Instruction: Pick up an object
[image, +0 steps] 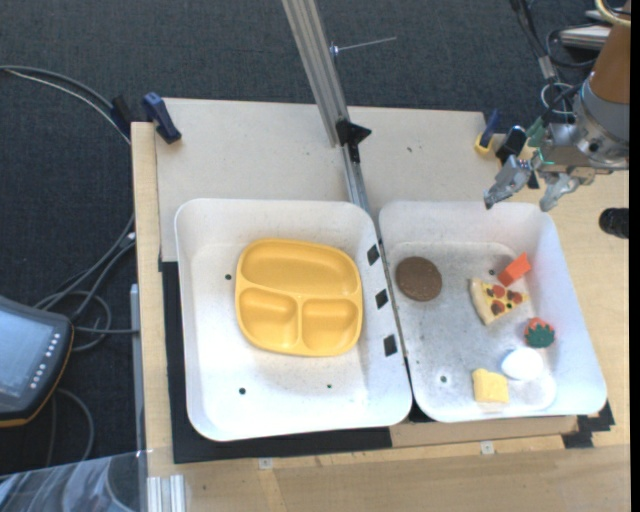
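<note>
My gripper (523, 196) hangs above the far right rim of the right bin (455, 395), fingers spread open with nothing between them. Below it in that bin lie a brown round cookie (418, 279), an orange carrot piece (516, 268), a pizza slice (497, 301), a strawberry (540, 333), a white egg (521, 364) and a yellow cheese block (490, 386). All the items rest on the bin floor, apart from the gripper.
The left bin (205, 400) holds a yellow divided plate (298, 296). A metal pole (325, 70) slants up from the seam between the bins. Blue clamps (161, 116) sit at the bench's far corners. Cables and a pendant (25, 355) lie at the left.
</note>
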